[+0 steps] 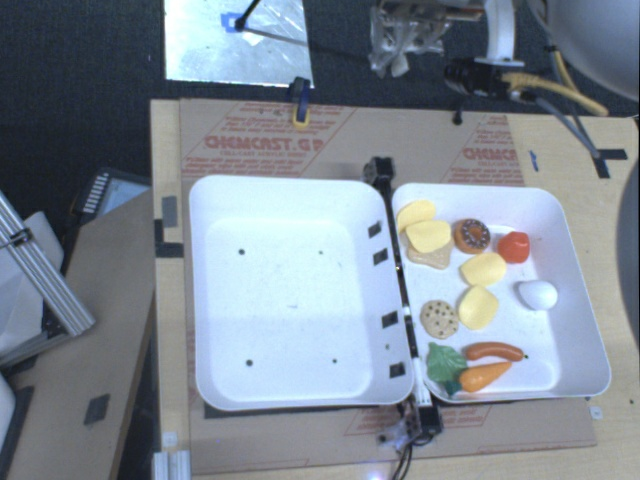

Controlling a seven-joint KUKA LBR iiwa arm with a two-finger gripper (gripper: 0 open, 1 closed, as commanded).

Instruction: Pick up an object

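Gripper (400, 43) up high, past bench's far edge, touching nothing; open or closed, cannot tell. Toy food in right bin (575, 268): donut (472, 235), tomato (514, 247), egg (537, 295), carrot (484, 375). Left bin (215, 268) beside it on brown bench (260, 138).

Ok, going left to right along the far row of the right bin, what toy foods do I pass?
Yellow slices on the toast → donut → tomato.
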